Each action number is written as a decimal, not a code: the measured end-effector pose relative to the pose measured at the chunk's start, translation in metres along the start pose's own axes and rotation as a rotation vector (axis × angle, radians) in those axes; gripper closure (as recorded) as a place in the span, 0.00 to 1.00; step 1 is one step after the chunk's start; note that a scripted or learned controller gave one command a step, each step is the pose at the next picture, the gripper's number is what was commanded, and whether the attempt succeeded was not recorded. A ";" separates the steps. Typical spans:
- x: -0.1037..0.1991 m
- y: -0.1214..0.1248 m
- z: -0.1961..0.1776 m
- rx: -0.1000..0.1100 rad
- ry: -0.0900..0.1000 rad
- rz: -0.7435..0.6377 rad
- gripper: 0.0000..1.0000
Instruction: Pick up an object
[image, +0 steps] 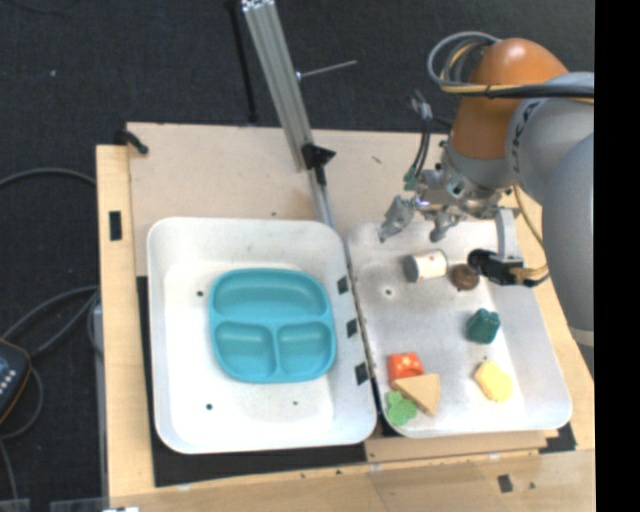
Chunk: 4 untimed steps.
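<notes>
- Jaws first: I read the gripper (418, 222) as released, its two fingers splayed apart above the far rim of the right bin (545, 345), with nothing between them.
- Nearest candidate is the small white cylinder (427, 266), lying on its side just below the fingers at the top of that bin; I'd judge it the likely target, since the arm hangs almost over it.
- A brown rounded piece (463, 277) sits just beside the cylinder on the right, close enough that a descent could clip it.
- Further down the same bin I see a dark green piece (483, 326), a yellow block (492, 381), and a tight cluster at the near edge: red block (404, 365), tan wedge (421, 392) and a light green piece (400, 407), touching or nearly so.
- That cluster looks awkward to me: packed against the bin wall, little room for fingers.
- The left bin (180, 300) holds a teal divided tray (272, 325), well apart from the loose pieces.
- Both bins rest side by side on the worktop (200, 170), with a slanted metal post (285, 90) rising behind them.
- Nothing is lifted yet; I judge this to be the approach stage.
</notes>
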<state>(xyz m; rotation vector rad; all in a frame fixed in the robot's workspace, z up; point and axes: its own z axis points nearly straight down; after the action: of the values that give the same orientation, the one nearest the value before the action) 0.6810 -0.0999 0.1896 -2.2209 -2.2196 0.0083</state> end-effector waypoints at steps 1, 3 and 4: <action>-0.001 -0.004 0.043 -0.001 0.000 0.001 0.00; -0.006 -0.003 -0.037 -0.013 0.001 0.003 1.00; -0.008 -0.002 -0.061 -0.009 0.002 0.000 1.00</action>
<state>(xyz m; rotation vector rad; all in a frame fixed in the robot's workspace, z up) 0.6792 -0.1074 0.2509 -2.2252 -2.2228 -0.0042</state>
